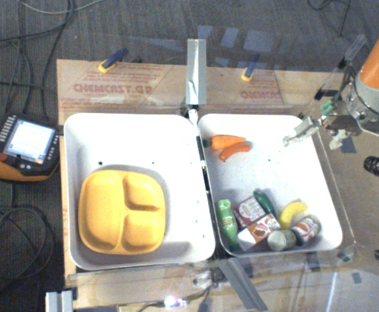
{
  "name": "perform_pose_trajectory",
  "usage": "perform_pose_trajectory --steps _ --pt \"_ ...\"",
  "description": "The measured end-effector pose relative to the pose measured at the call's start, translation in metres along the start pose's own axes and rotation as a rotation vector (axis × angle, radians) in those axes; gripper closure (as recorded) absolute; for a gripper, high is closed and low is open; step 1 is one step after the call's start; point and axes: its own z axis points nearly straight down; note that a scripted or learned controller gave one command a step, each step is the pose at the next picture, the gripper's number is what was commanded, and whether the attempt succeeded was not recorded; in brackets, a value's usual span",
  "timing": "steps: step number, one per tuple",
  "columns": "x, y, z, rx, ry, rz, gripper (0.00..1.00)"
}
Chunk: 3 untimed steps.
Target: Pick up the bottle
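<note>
Green plastic bottle point(227, 218) lies in lower left of the right white bin point(309, 174), against its left wall, just beside a red-white carton point(257, 224). Yellow banana point(292, 212), can point(306, 229) and a dark green-capped item point(263, 202) cluster near it. Orange carrot point(229, 141) and sausage point(234, 150) at bin's upper left. Tool point(302, 132) at upper right rim, well apart from bottle; fingers' state cannot be told. Yellow divided plate point(123, 210) in left bin point(85, 135).

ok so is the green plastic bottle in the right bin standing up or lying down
Lying down. The green plastic bottle rests on its side along the left wall of the right white bin, its length showing from above, beside the small food packets.
</note>
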Motion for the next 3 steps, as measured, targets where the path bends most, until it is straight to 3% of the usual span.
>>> perform_pose_trajectory --steps 1,2,3 --pt "0.154 0.029 0.078 0.001 0.000 0.083 0.00" --pt "0.096 0.030 0.189 -0.011 -0.002 0.073 0.00" --pt "0.013 0.065 0.077 -0.001 -0.005 0.222 0.00"
